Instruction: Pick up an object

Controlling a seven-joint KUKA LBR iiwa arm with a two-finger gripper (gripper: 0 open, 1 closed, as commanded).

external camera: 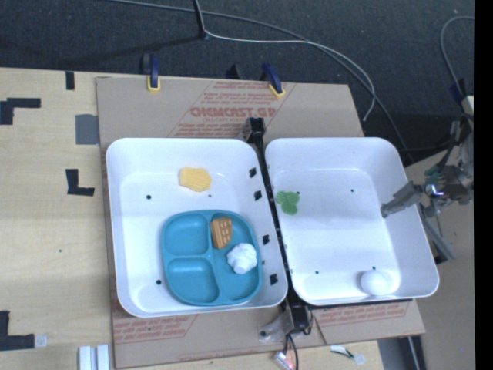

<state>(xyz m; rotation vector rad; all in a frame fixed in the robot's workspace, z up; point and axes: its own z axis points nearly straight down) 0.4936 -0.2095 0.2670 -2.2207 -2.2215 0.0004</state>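
In the left bin (123, 206) a yellow lump (195, 179) lies near the back. In front of it a blue divided tray (189, 272) holds a brown waffle-like piece (221, 232) and a white crumpled piece (243, 258). The right bin (339, 151) holds a small green object (289, 201) by its left wall and a white ball (377, 282) in its front right corner. My gripper (394, 204) reaches in over the right bin's right rim, well apart from both objects there, with nothing seen in it.
A black clamp strip (266, 199) runs between the two bins. Cables (308, 45) cross the dark floor behind the bench. Both bins rest on a cardboard sheet (223, 106) held by clips at the back.
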